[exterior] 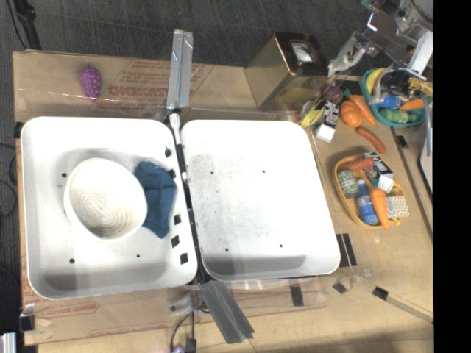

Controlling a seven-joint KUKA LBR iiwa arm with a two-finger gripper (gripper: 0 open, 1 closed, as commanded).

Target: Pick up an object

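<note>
**Pick not yet under way**

Looking at the arm (413, 6) first: hanging over the far right corner of the worktop (383, 271), well apart from both bins. Trying to read the hand (360, 46) and getting nowhere. Probably sitting among the clutter of toys up there, but too muddled to call, so cannot tell whether open or closed. Not seeing anything lifted clear of the worktop either.

Turning to the candidates now. Lying in the left bin (26, 219): a white woven dome (107, 197), round and pale, and a blue cloth (158, 197) crumpled just beside it on the right, touching its edge. Showing only dark specks on its floor: the right bin (250, 197). Sitting outside the bins: a purple object (90, 81) beyond the left bin, and a yellow basket (337, 179) of small toys to the right.

Judging progress, then: nothing done so far. Leaving the whole job ahead: travelling across to the left bin, coming down over the dome or the cloth, closing, lifting. Rating the cloth as the easier pinch, soft and bunched; the dome looking wide and smooth for a two-finger grip.
</note>
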